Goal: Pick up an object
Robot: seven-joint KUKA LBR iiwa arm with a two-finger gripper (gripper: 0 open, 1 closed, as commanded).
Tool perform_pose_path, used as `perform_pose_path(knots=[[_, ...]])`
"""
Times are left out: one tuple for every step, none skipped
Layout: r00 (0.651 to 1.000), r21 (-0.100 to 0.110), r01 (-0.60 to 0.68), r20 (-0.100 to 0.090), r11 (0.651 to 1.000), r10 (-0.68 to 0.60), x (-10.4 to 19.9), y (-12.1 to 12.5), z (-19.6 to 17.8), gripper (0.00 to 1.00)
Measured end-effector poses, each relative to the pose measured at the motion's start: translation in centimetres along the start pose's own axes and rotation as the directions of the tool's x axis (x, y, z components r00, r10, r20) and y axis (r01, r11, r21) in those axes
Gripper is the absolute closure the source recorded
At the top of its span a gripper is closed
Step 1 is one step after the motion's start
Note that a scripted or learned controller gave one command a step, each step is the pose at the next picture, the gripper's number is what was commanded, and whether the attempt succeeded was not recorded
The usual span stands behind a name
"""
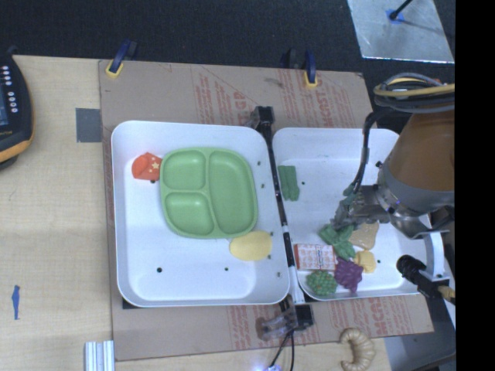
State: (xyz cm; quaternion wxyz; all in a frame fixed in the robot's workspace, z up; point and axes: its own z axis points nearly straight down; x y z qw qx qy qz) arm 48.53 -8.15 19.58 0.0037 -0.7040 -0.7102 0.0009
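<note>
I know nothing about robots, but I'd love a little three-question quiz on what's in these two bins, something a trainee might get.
1. True or false: the green divided plate lies in the left bin.
2. Which item lies just below the plate's lower right edge? A) a yellow piece B) a red piece C) a purple piece
3. Fill in: the gripper is over the ____ bin, above the pile of small items.

Key: 1 true. 2 A. 3 right.
</note>
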Motion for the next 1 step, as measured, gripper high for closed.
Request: perform_pose_path(knots=[[1.000,-0.011,0.001,0.003,1.000,-0.001,4.35,4.87,-5.62,1.00]])
